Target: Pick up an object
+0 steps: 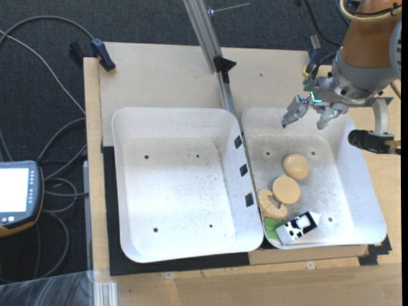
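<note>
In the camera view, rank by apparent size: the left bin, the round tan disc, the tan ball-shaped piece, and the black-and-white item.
1. Left bin, by far the largest.
2. Round tan disc and tan ball-shaped piece: too alike to rank.
3. Black-and-white item: similar in size, partly hidden at the bin corner, so unsure.

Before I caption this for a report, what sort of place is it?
Probably a robotics lab test cell: a grey arm's gripper above two white bins, a teach pendant at the left, and loose cables on dark carpet.
</note>
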